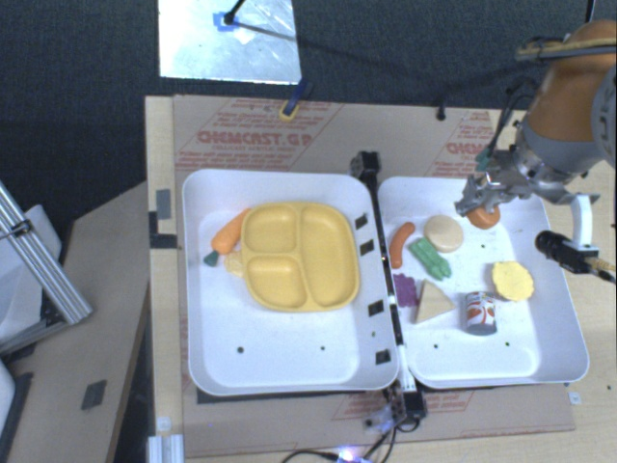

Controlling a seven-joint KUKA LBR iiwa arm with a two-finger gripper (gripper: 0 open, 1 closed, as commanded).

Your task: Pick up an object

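Note:
My gripper (479, 201) hangs over the back of the right bin (540, 365), right above a small orange round thing (485, 217) that peeks out under it. Nothing shows between the fingers. Close to its left lies a beige round bun (443, 232). Further forward in that bin lie a green vegetable (431, 258), a red-orange sausage (401, 243), a purple piece (406, 288), a pale cheese wedge (433, 303), a small tin can (479, 313) and a yellow wavy disc (512, 280).
The left bin (222, 355) holds a yellow divided plate (294, 256) with a carrot (228, 231) at its left edge. A black hinge strip (381, 258) runs between the bins. A shiny metal sheet (228, 25) lies beyond the bench.

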